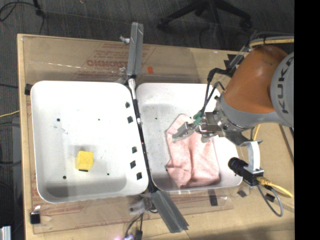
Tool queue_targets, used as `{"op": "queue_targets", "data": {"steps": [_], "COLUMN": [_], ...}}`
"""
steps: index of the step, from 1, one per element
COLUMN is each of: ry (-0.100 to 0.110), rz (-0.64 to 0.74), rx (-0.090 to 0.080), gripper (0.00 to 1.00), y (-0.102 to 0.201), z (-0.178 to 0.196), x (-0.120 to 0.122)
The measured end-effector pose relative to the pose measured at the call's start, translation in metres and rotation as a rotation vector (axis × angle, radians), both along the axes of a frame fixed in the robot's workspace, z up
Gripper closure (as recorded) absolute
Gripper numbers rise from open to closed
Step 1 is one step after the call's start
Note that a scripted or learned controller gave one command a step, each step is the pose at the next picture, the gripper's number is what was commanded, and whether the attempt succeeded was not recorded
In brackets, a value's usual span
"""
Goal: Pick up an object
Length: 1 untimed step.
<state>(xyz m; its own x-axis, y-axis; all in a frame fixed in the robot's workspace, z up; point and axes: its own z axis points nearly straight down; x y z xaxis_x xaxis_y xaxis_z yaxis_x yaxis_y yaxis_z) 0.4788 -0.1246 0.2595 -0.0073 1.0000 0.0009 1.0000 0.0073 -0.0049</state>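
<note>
A pink cloth (192, 156) lies crumpled in the right bin (155, 104), toward its front right. My gripper (192, 130) hangs low over the cloth's upper edge, its fingers pointing left. The cloth's top corner appears to rise toward the fingertips, but the view does not settle whether it is pinched. A small yellow block (84, 160) rests in the left bin (55, 99), near its front, far from the gripper.
A metal divider bar (134, 64) runs between the two bins, with black clips along it. The arm's orange band and grey body (260, 84) overhang the right bin's right side. A black fitting with a yellow cable (250, 171) sits by the front right corner.
</note>
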Motion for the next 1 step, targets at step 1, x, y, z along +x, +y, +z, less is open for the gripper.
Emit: {"op": "queue_targets", "data": {"steps": [1], "ry": [-0.006], "rz": [-0.147], "rx": [0.000], "gripper": [0.00], "y": [-0.0366], "z": [-0.1670], "x": [-0.0010]}}
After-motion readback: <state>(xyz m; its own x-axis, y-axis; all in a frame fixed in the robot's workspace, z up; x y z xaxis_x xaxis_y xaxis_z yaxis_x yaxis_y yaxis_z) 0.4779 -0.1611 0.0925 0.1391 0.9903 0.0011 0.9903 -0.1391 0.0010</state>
